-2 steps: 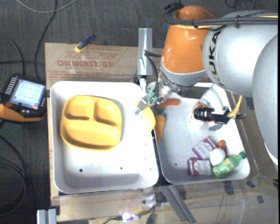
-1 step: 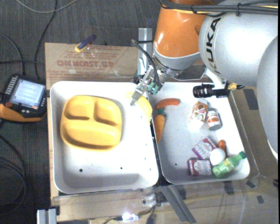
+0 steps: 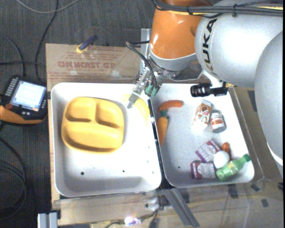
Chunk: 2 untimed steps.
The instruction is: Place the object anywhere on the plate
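A yellow plate (image 3: 92,123) with three compartments lies in the left half of the left bin (image 3: 109,175). My gripper (image 3: 133,98) hangs over that bin's far right corner, just off the plate's upper right edge. A pale yellow object (image 3: 142,107) lies right under and beside the gripper tip, against the bin's right wall. Whether the gripper touches or holds it cannot be made out. The arm's orange band and grey body cover the area above the right bin.
The right bin (image 3: 180,175) holds a carrot (image 3: 162,126), a red sausage (image 3: 171,104), a small can (image 3: 217,122), a packet (image 3: 203,112), two purple pouches (image 3: 207,151), a white egg (image 3: 221,159) and a green bottle (image 3: 232,168). A pendant (image 3: 23,99) lies left of the bins.
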Motion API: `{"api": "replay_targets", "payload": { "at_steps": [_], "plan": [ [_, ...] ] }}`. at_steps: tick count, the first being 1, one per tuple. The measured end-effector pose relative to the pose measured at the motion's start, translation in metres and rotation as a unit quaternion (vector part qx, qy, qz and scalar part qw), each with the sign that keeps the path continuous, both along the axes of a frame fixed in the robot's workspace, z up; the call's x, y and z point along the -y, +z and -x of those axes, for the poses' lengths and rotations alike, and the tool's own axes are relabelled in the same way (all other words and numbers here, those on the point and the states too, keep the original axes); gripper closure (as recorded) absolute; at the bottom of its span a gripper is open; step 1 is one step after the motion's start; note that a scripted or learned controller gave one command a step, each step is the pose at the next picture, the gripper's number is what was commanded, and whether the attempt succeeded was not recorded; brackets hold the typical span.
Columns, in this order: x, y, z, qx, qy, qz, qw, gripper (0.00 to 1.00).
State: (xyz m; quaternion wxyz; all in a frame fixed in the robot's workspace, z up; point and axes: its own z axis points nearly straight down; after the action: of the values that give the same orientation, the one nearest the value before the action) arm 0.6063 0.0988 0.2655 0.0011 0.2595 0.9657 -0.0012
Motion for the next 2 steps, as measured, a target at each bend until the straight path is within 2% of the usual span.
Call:
{"api": "replay_targets", "payload": {
  "at_steps": [1, 2],
  "plan": [
    [-0.018, 0.003, 0.004, 0.000, 0.041, -0.0001, 0.9992, 1.00],
    [-0.040, -0.013, 0.027, -0.001, -0.012, -0.0011, 0.9999, 1.00]
  ]
}}
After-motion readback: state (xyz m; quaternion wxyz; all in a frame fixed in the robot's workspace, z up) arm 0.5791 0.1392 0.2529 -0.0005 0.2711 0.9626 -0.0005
